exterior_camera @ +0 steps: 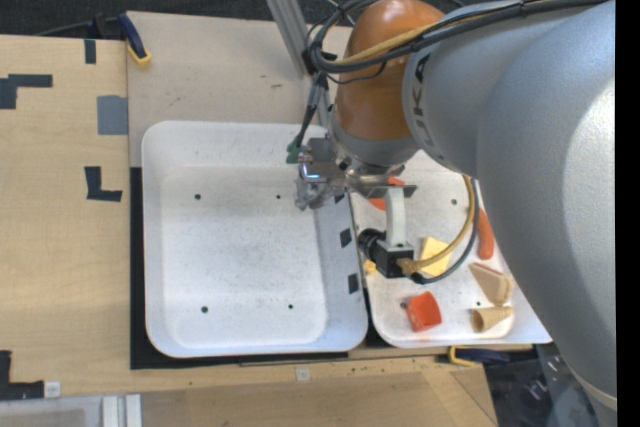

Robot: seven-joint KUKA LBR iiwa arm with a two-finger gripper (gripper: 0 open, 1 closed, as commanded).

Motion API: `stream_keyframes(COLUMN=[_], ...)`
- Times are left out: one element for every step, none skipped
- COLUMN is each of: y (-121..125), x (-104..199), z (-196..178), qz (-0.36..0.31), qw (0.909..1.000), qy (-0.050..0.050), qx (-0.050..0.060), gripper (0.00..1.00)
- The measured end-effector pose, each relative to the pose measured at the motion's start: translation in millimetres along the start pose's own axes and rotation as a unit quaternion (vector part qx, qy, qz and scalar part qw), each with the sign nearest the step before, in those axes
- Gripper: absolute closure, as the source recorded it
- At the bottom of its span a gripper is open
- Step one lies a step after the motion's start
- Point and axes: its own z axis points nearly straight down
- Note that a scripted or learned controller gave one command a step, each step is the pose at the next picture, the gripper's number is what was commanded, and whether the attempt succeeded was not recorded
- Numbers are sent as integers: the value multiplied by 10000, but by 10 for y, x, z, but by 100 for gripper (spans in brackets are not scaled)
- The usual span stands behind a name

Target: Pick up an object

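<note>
Gripper: [310, 183] low over the left bin [160, 145], at its right side close to the wall shared with the right bin [447, 197]; spread or pressed together, cannot tell; nothing seen pinched.
Arm: [520, 115] reaches in from the right, passing over the far part of the right bin and hiding some of it.
Left bin: white floor speckled with dark flecks, bare floor under the gripper.
Right bin: holds all the loose objects seen, well apart from the gripper.
Orange stick: [484, 233] at the right side of the right bin, long axis running far to near, far end hidden by the arm.
Red block: [423, 311] near edge of the right bin, squat, no clear long axis.
Yellow wedge: [433, 251] mid bin, just far of the red block, thin end toward the right.
Tan wedge: [492, 281] near right corner, just near of the orange stick.
Tan cone: [490, 319] nearest the rim, lying left to right, beside the red block.
</note>
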Motion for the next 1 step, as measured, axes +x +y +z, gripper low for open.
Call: stream_keyframes(y=[-2], x=[-4], z=[-3], qz=[4], qw=[10000], qy=[-2], qx=[0], gripper=[0])
